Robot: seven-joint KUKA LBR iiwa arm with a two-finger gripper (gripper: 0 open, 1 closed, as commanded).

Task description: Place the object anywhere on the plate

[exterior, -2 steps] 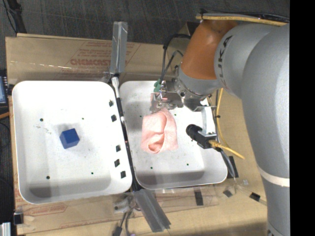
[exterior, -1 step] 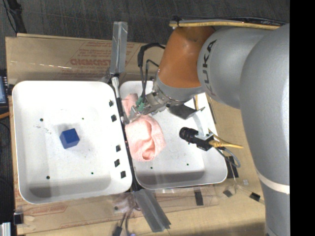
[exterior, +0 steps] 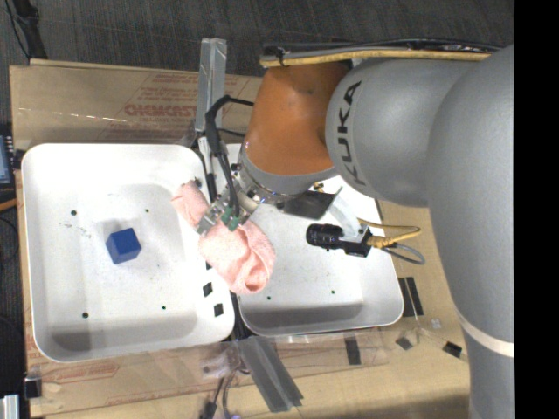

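Observation:
A small blue cube [exterior: 123, 244] lies in the left white bin [exterior: 52, 190], left of its middle. A pink, crumpled, soft-looking thing [exterior: 238, 253] is draped over the wall between the two bins, with one lobe in the left bin and a bigger lobe in the right bin [exterior: 349, 308]. My gripper [exterior: 218, 217] is low over the top of this pink thing, at the dividing wall, and seems to touch it. The big grey arm with its orange band [exterior: 284, 125] hides the far half of the right bin. The cube sits well to the left of the gripper.
A black cylinder with a yellow cable [exterior: 339, 236] hangs from the wrist over the right bin. Cardboard [exterior: 105, 99] lies behind the bins. A grey post [exterior: 211, 77] stands at the back between them. Black tape marks dot the bench front.

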